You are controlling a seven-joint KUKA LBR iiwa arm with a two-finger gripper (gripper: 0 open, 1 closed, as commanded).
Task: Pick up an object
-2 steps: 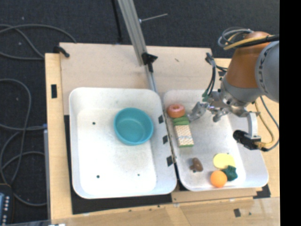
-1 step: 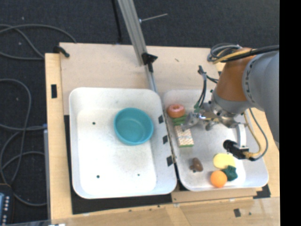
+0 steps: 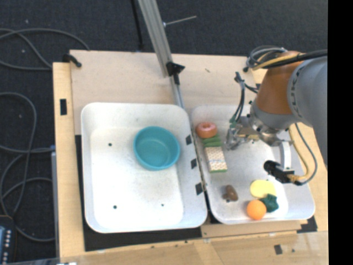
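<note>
While the gripper is hovering beside the sponge, I am reporting nothing lifted, jaws' state indiscernible, pick outstanding.

Arm reaches in from the right, wrist bent down, hand low

Tan wooden surface fills the middle of the frame, dark floor around it. Two shallow white bins sit directly on it, side by side and touching: left bin at centre-left, right bin at lower right. A slanted metal post meets the surface at its upper middle.
</note>
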